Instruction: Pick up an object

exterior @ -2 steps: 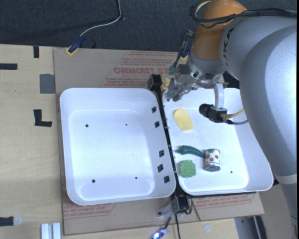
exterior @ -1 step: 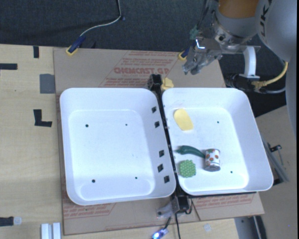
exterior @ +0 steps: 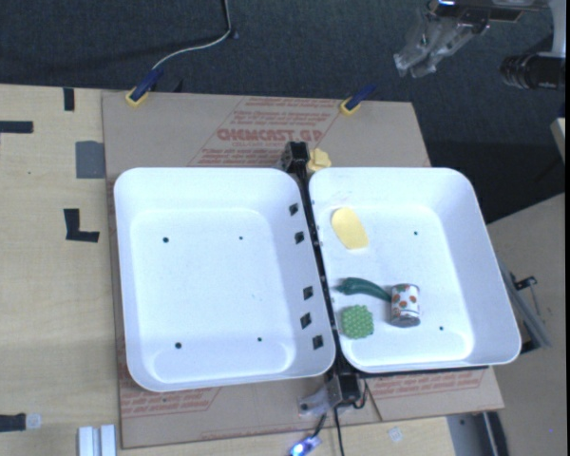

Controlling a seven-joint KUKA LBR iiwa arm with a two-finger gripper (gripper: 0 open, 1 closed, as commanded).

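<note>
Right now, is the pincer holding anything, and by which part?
Nothing held. The pincer hangs above the bench, nothing between its fingers; the yellow piece lies in the right bin.

A pale yellow oval piece point(exterior: 350, 228) lies flat in the right bin's upper left part. Below it a dark green curved strip point(exterior: 363, 288) touches a small white cup with red dots point(exterior: 405, 305), tipped on its side; a round green knobbly ball point(exterior: 357, 322) sits just beside them
</note>
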